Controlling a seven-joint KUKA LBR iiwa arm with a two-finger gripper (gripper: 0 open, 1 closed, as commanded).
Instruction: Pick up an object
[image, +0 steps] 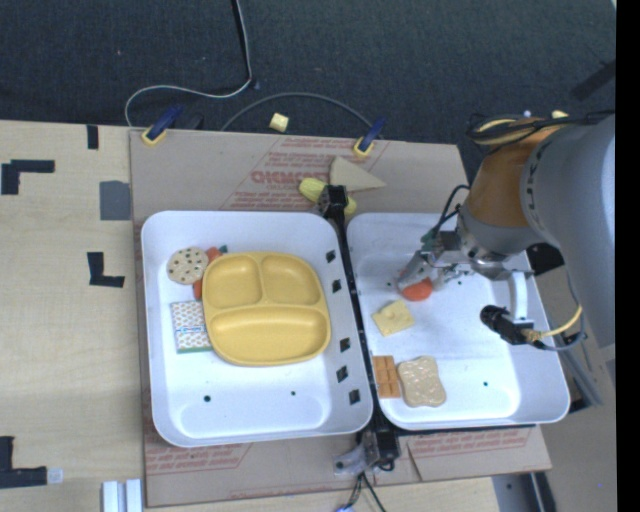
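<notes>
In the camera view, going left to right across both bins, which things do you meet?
Patterned card → yellow divided plate → orange wafer → cheese-coloured piece → toast-like slice. The hand hangs above a red-orange piece in the right bin.

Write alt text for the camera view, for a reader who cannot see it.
The grey arm's end effector is lowered over a small orange-red piece in the right white bin. The left white bin holds a yellow divided plastic plate.
</notes>
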